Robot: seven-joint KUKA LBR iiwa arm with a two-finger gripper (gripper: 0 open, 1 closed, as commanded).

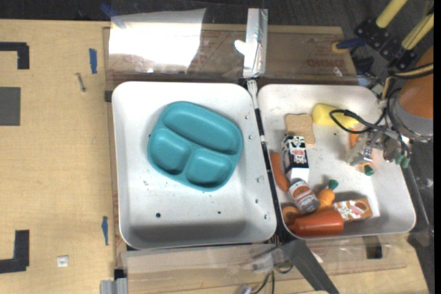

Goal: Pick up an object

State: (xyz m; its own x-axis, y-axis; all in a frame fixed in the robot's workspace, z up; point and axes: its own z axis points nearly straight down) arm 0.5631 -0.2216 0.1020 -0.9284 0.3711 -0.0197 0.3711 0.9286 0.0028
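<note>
Brown board covers the bench (55, 148), with black tape marks on its left side and a dark floor behind it. Two white bins sit side by side. Inside the left bin (138, 217) lies a teal plate (195, 143) with three parts. Along the right bin (406, 206) are toy foods: a slice of bread (300, 126), a yellow banana (331, 115), a small cow-print carton (297, 150), a little bottle (302, 194), a small carrot (326, 195), a red sausage (315, 222) and an orange packet (353, 208).

From the right, the grey arm (417, 103) with its orange band reaches over the right bin. Its gripper (365, 156) hangs low near the bin's right side, just beside the banana. I cannot tell what it is doing at the tip.
</note>
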